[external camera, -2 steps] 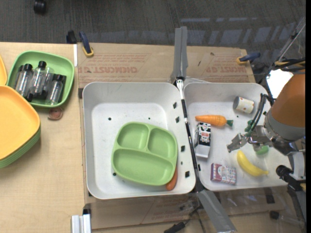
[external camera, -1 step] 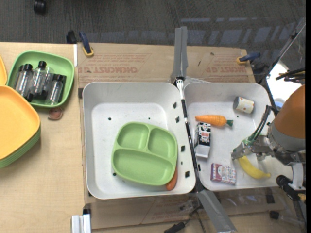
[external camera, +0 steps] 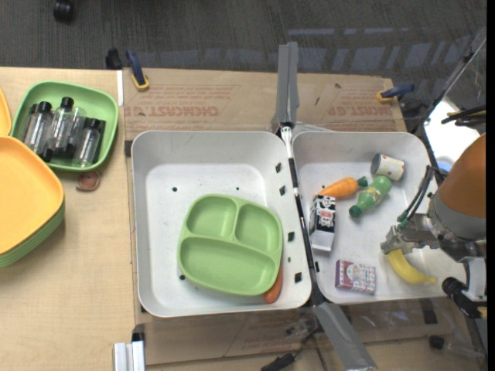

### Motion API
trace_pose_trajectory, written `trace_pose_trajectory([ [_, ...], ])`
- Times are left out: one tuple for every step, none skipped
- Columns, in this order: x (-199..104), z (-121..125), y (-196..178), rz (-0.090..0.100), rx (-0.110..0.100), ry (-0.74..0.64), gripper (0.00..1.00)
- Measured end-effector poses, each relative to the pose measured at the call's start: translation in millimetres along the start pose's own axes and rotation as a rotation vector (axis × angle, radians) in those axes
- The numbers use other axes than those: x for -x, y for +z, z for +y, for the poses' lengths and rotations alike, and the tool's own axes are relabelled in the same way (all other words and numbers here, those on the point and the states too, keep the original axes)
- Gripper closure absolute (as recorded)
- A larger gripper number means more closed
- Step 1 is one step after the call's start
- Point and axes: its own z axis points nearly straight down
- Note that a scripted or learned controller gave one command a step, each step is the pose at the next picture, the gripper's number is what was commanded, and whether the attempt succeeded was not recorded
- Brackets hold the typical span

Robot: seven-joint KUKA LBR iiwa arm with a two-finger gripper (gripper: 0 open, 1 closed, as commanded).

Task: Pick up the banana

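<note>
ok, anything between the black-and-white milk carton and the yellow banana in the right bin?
Camera view: bare white bin floor between the black-and-white milk carton and the yellow banana; the pink-and-white box sits just below that line.

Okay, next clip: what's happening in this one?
The robot arm reaches in from the right over the right bin, with its gripper right at the upper end of the banana. The banana lies on the bin floor, not visibly lifted. Nearby lie a carrot, a green bottle and a small carton. The left bin holds a green divided plate.
</note>
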Motion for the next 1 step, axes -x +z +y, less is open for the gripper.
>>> trace_pose_trajectory([
  [-30.4, 47.9, -62.2, -0.003, 0.002, 0.016, 1.00],
])
